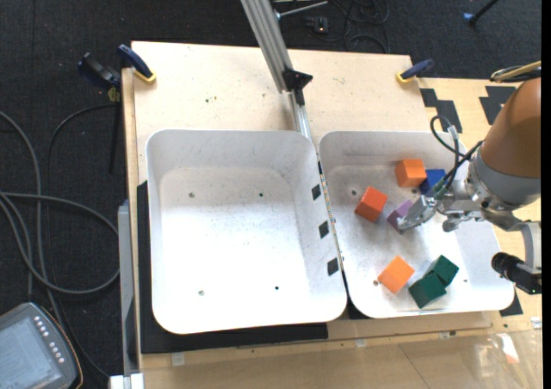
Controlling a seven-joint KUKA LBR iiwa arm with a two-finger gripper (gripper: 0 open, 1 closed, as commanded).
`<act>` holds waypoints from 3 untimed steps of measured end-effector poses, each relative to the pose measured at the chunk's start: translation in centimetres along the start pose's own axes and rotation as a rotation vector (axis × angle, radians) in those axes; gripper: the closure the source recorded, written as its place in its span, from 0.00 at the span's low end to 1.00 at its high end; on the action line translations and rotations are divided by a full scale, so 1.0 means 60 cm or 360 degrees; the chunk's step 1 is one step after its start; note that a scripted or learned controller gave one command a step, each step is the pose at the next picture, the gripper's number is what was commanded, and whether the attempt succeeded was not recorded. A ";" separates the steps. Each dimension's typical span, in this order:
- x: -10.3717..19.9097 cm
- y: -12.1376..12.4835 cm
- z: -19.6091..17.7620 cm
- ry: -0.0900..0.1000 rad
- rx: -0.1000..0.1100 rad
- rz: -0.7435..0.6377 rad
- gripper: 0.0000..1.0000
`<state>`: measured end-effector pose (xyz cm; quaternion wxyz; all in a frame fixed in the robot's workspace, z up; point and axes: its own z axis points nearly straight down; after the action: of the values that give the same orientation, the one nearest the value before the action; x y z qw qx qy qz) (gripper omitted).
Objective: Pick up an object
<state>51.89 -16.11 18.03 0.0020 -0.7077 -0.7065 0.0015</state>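
Observation:
In the right bin lie several blocks: an orange one near the middle, another orange one farther back, a blue one beside it, an orange one near the front and two dark green ones at the front right. A small purple block sits mid-bin. My gripper reaches in from the right, low in the bin, with its tips right at the purple block. The arm's grey wrist and orange band hang over the bin's right side.
The left bin stands beside the right one, split from it by a shared rim with black marks. A slanted metal rail runs from the top down to the bins' back edge. Clamps sit at the bench's back corners.

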 end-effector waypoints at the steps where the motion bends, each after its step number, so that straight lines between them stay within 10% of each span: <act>1: 0.006 0.005 0.105 0.0001 0.0002 -0.0002 0.00; 2: 0.007 0.005 0.144 -0.0002 -0.0006 -0.0001 0.00; 3: 0.007 0.006 0.125 -0.0002 -0.0011 -0.0002 1.00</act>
<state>52.23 -15.70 10.55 -0.0009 -0.7073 -0.7070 -0.0005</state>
